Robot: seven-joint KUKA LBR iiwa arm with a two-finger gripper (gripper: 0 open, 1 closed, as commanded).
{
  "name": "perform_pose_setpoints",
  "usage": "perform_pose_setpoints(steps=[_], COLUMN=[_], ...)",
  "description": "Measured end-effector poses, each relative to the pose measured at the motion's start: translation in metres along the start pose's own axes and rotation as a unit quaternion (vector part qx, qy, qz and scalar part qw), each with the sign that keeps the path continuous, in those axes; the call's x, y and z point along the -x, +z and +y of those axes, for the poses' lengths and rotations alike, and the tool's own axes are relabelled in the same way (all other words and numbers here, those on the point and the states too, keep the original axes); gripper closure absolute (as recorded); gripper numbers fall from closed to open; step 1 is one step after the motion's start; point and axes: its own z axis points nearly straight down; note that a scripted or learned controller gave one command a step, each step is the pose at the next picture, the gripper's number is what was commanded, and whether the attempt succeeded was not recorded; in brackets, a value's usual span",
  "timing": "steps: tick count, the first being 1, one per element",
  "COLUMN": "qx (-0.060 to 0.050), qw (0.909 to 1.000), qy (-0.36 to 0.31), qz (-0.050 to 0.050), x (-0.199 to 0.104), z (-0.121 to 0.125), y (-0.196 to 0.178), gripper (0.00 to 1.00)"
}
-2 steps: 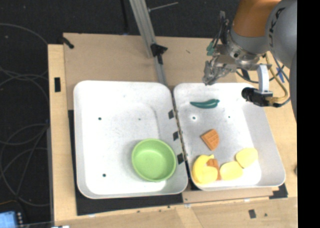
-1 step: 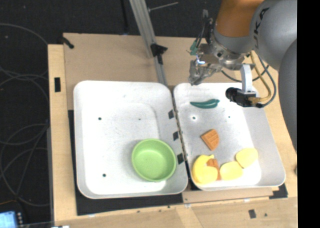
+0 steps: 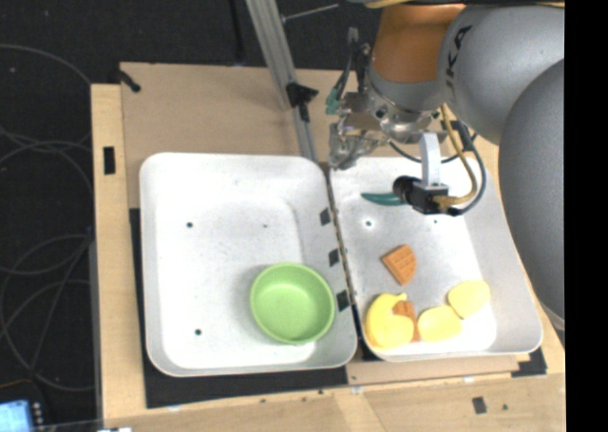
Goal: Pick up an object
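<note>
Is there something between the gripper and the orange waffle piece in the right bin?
Nothing visible blocks it. The gripper hangs over the far edge of the right bin, and the orange waffle piece lies apart on bare bin floor nearer the camera. The teal object lies off to the side, and the yellow pieces lie beyond.

Two bins side by side on the bench (image 3: 190,107). In the left bin (image 3: 190,193), a bowl (image 3: 292,302) at the near right corner. Right of the bowl, in the right bin (image 3: 494,231): a block (image 3: 400,263), behind three discs (image 3: 388,322) (image 3: 438,324) (image 3: 468,298) along the near edge. Gripper (image 3: 347,150) behind the bowl, over the bins' far divide.
</note>
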Motion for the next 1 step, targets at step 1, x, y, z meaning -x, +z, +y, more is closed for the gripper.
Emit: perform_pose_setpoints(steps=[1], qx=[0.000], qw=[1.0000], qy=[-0.001], qz=[0.001], x=[-0.0604], z=[-0.0034], y=[0.0079], gripper=[1.00])
